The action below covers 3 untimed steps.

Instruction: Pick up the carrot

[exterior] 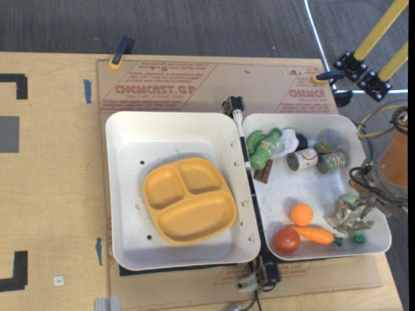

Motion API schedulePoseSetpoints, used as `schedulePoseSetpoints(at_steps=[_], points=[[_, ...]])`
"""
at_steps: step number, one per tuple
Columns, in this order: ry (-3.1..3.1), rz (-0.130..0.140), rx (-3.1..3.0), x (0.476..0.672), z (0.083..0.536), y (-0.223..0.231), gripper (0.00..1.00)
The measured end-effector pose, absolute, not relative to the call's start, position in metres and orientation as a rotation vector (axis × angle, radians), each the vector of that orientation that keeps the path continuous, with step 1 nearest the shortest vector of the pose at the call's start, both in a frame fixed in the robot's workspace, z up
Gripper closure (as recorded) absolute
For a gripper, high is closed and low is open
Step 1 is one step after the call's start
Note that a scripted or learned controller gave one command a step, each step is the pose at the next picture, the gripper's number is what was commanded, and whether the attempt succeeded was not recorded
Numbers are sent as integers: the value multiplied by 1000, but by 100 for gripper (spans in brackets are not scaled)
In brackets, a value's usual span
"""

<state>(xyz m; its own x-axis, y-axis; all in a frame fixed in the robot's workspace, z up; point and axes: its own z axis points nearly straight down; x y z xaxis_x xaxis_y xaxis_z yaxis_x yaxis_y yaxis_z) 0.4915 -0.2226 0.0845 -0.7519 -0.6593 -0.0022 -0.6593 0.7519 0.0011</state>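
Your carrot [313, 235] lies flat near the front edge of the right bin [305, 186], its blunt end touching the red tomato [286, 240] and an orange ball [301, 214] just behind it. It is not yet lifted, so the grasp is still to do. The hand [353, 218] hovers just right of the carrot's tip, holding nothing; its metal parts blur together, so you cannot tell whether it is open.

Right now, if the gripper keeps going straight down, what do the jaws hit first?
Probably the bare bin floor. The gripper sits just right of the carrot, near its green tip; depth is hard to judge, so it may clip it.
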Motion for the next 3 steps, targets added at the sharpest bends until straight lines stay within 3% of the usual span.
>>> schedulePoseSetpoints(at_steps=[1, 2, 3], points=[[2932, 2, -1114, 518, 131, -101, 100], [3093, 2, -531, 496, 184, -27, 100], [3045, 2, -774, 504, 91, -125, 100]])
